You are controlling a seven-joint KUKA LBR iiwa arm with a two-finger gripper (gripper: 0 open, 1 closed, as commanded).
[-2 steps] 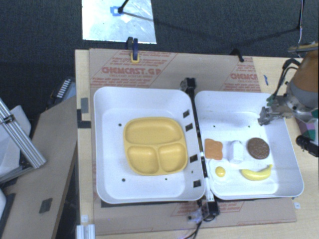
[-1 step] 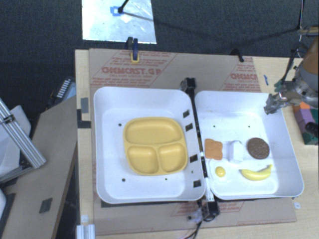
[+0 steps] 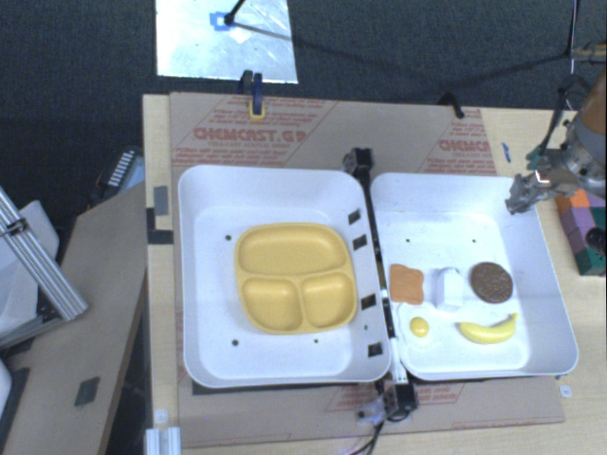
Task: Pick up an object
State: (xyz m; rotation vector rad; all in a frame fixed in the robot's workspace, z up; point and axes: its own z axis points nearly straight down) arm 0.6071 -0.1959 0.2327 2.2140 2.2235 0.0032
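While no object has been lifted yet, I have four candidates lying in the right bin (image 3: 531, 245): a brown round cookie-like disc (image 3: 491, 282) toward the far right, a yellow banana (image 3: 488, 329) just in front of it, an orange toast-like slab (image 3: 407, 283) near the divider, and what looks like a fried egg (image 3: 418, 328) with a yellow yolk in the near corner. A small white block (image 3: 449, 287) sits between the slab and the disc, hard to make out against the white floor. All lie apart from one another except the banana and disc, which are close. The gripper (image 3: 524, 195) hangs over the far right rim of that bin, well apart from every piece, and at this size I cannot tell how it stands; nothing shows in it. I judge this to be the approach step, before any descent. My next move would call for travelling toward the near half of the bin, centring over one piece, and descending straight; the disc or banana seem the easier targets, since the egg and slab look flat. Beyond, the left bin (image 3: 204, 254) carries a yellow compartment tray (image 3: 289, 278), and both bins rest on a cardboard sheet (image 3: 285, 131) over the tabletop (image 3: 156, 140).
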